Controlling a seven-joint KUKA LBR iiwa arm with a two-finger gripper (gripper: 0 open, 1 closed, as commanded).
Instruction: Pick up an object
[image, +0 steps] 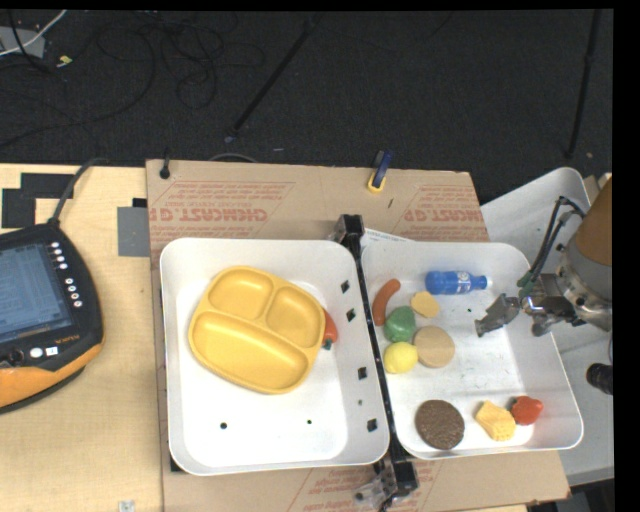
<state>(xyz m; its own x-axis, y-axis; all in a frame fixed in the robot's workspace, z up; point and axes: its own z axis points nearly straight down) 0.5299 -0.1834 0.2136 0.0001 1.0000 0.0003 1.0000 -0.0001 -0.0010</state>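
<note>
Sitting in the left bin (190, 430) is a yellow divided plate (258, 328); right of the plate lie a sausage (385, 299), green ball (401, 324), blue bottle (455, 282) and brown disc (439, 424). Farther right the jaws (522, 313) hang parted, holding nothing.

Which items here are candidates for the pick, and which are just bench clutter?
Pick candidates, right bin: blue bottle, sausage, green ball, yellow ball, tan disc, brown cookie, cheese, tomato.

Clutter: yellow divided plate in left bin, control pendant.
</note>
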